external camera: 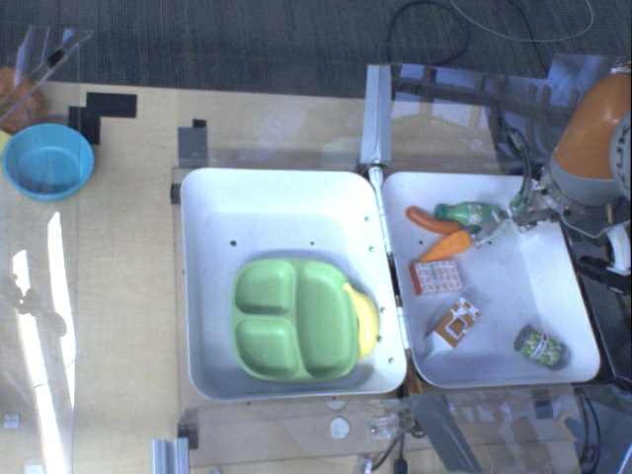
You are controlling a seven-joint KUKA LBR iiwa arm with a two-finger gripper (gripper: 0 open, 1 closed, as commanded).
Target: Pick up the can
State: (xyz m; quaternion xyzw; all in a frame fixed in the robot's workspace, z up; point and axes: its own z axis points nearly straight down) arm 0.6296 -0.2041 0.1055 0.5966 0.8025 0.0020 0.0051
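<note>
The gripper point(497, 227) sits low over the far part of the right bin point(578, 294), reaching in from the right under the grey wrist and its orange band point(595, 126); whether its jaws stand open or closed cannot be told at this size, and nothing can be made out between them. Just beside the tips, on their left, lies a green bottle point(466, 211), with a red-orange sausage-shaped piece point(432, 219) beyond it and an orange carrot point(444, 246) just below. Further toward the camera lie a small red patterned packet point(436, 277) and a brown-and-white carton point(455, 323). The can point(539, 346), green-labelled and lying on its side, rests well apart from the jaws, in the near right corner of the same bin. Leftward, the other bin point(247, 205) holds a green divided tray point(295, 317) with something yellow point(365, 326) tucked under its right edge.
</note>
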